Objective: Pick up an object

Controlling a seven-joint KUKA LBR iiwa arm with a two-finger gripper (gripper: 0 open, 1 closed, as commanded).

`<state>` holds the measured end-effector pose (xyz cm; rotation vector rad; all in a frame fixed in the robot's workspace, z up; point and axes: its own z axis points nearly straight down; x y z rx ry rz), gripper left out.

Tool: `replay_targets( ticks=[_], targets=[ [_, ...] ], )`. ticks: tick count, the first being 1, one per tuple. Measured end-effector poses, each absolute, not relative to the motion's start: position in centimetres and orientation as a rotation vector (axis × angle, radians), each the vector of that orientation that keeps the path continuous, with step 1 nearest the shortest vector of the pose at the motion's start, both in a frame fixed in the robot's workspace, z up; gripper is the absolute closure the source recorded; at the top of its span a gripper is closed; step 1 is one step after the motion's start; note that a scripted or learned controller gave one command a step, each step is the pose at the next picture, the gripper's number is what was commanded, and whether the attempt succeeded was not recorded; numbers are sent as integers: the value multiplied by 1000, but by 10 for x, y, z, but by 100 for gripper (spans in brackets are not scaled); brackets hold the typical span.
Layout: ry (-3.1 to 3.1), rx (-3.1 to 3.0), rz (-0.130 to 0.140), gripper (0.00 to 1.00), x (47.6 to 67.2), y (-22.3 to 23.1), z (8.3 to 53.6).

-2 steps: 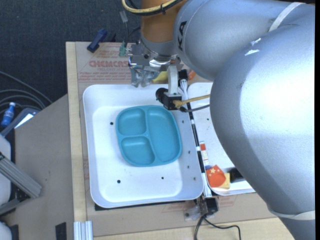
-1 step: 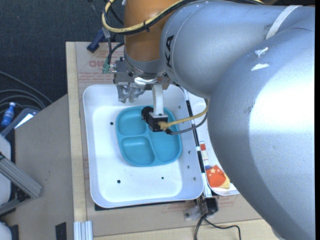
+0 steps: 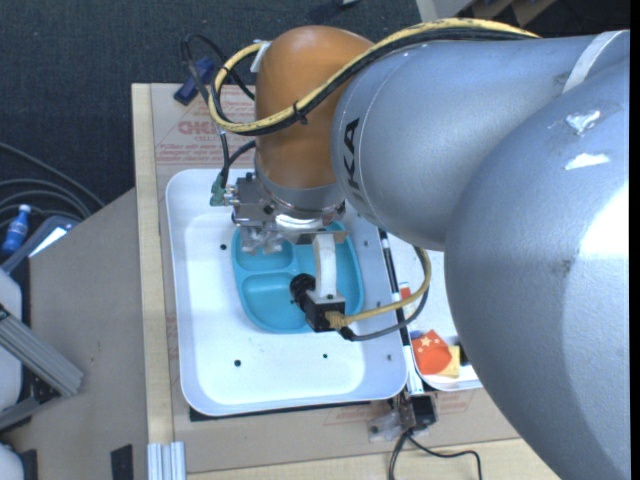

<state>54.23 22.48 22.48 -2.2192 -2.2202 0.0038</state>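
- The blue dish (image 3: 268, 303) lay in the left white bin (image 3: 205, 363), near the middle and a bit toward the far side.
- It was a shiny light blue plastic dish with more than one hollow part in it.
- The robot arm (image 3: 480, 168) came in from the right and covered much of the picture.
- Its orange band (image 3: 300, 98) sat right above the dish.
- The jaws (image 3: 262, 240) hung low over the far end of the dish, very near it or touching it.
- I could not tell if the jaws were open or closed, because the wrist hid them from above.
- I could not see anything held between them.
- A black and white part (image 3: 320, 293) on the wrist hung over the right side of the dish.
- A yellow cable (image 3: 385, 313) looped from that part toward the arm.
- More cables (image 3: 225, 93) curled round the orange band.
- The right bin (image 3: 450, 380) was mostly hidden under the arm.
- A red thing (image 3: 432, 353) with a bit of yellow beside it peeked out in that bin, near its front corner.
- Both bins sat on the desk (image 3: 150, 268), which had a pale wood edge.
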Motion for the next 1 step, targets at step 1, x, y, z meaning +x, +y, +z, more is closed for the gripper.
replay_targets(
  ticks=[1],
  targets=[
    [-2222,-2221,-1,100,593,224,239]
  ],
)
